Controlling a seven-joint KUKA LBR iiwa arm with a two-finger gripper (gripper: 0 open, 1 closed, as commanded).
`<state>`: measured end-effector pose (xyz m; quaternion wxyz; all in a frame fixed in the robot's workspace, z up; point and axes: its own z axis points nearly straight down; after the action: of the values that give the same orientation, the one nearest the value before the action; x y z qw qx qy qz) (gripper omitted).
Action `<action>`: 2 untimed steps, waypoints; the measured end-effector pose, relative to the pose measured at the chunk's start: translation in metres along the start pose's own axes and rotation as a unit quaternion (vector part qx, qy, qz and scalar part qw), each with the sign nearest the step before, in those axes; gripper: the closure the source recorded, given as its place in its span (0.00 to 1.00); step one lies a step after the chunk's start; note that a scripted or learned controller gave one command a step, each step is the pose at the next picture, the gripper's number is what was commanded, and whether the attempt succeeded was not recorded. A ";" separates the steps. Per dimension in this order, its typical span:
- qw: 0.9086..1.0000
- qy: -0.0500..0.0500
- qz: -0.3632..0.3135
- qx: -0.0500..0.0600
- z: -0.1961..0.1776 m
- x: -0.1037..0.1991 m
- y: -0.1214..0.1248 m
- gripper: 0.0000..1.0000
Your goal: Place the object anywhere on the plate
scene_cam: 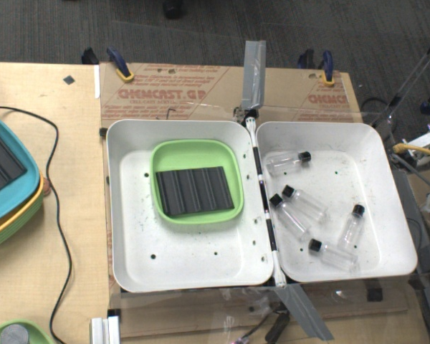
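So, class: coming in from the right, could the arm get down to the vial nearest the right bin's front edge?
Probably yes. That vial lies flat on the right bin floor, apart from the other vials, with nothing above it.

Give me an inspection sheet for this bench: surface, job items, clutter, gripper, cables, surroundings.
Surface: two white bins side by side, left bin and right bin, on cardboard sheet clamped to wooden bench.
Job's things: green plate in the left bin, carrying a dark ribbed insert; five clear black-capped vials loose in the right bin.
Clutter: stacked teal and yellow trays at the bench's left edge.
Grippers: nothing seen.
Cables: black cable across the bench.
Surroundings: dark carpet.
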<state>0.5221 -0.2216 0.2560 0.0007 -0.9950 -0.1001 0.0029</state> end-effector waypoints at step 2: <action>1.000 0.000 0.001 0.000 -0.002 -0.023 -0.005 0.00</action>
<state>0.4983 -0.2218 0.2579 0.0009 -0.9951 -0.0992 0.0032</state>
